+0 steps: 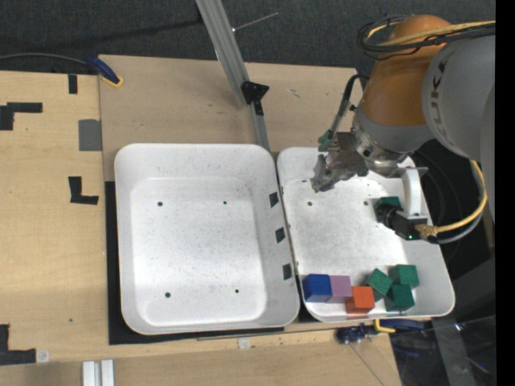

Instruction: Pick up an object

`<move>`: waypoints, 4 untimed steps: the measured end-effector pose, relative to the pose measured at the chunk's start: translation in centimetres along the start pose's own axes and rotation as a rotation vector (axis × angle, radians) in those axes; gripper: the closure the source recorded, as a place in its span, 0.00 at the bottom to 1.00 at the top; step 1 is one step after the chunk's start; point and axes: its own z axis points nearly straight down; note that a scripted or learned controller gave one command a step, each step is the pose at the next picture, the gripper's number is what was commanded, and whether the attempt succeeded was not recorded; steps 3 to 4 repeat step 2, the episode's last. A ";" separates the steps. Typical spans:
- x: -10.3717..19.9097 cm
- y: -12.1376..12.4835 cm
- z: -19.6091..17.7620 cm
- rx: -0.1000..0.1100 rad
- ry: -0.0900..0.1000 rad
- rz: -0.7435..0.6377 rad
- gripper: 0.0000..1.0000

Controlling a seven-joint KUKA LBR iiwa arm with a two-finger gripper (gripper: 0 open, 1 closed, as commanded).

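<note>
In the near end of the right bin (354,215) we see the blocks in a cluster: a blue block (318,286), a purple block (340,286), an orange block (362,298) and three green blocks (393,285) (they sit close together). The gripper (322,178) hangs over the far part of this bin, well apart from them, and nothing is between its fingers; released or clenched, we cannot tell. The left bin (197,232) lies beside.
</note>
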 end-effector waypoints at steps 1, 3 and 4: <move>5.0 2.3 1.8 0.002 -0.001 0.000 1.00; 9.9 3.4 1.8 0.001 0.000 0.000 1.00; 9.9 3.4 1.8 0.001 0.000 0.000 1.00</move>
